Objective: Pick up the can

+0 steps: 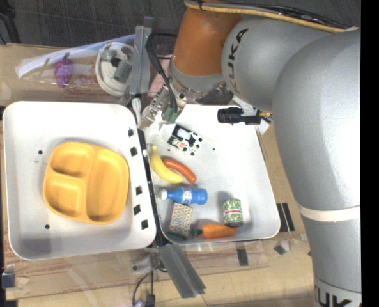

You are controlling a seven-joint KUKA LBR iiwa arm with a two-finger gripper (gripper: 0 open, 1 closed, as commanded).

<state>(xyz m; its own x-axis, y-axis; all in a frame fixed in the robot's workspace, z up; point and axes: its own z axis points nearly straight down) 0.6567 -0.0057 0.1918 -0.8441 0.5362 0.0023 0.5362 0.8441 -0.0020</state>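
A large grey arm (304,107) reaches in from the right, its orange band (199,40) above the wrist at the top of the right bin (266,190), with the gripper (160,110) hanging over that bin's upper left corner, beside the divider between the bins.

brown bench (23,270) w/ dark carpet floor (61,5) behind.
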